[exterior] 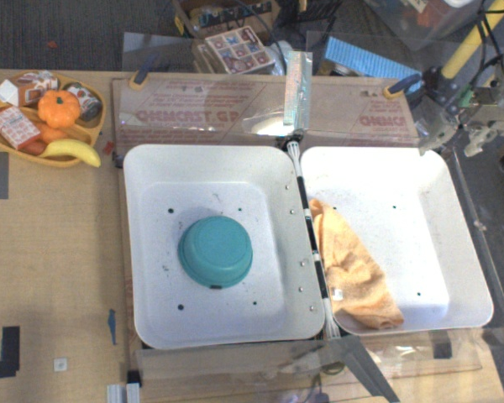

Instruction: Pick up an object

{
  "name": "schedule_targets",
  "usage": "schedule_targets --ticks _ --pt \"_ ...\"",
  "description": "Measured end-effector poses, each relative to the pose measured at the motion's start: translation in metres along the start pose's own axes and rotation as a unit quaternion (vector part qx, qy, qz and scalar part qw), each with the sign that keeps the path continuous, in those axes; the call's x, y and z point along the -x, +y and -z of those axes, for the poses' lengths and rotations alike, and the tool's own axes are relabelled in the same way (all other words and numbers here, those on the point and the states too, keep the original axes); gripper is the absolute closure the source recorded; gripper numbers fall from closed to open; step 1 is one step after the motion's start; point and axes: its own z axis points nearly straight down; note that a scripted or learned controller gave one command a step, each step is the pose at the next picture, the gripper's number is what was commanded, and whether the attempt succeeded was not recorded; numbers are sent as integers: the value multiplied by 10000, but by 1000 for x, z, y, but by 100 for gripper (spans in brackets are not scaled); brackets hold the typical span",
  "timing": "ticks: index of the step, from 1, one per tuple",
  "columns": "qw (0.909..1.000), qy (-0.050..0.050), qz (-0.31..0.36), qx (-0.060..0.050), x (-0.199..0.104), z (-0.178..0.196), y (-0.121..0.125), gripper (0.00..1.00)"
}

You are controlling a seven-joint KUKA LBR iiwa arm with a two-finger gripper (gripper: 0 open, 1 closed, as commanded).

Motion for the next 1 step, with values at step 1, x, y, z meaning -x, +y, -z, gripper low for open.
schedule_targets --ticks 1 --pt "9999 2 134 -2 -6 -108 -77 0"
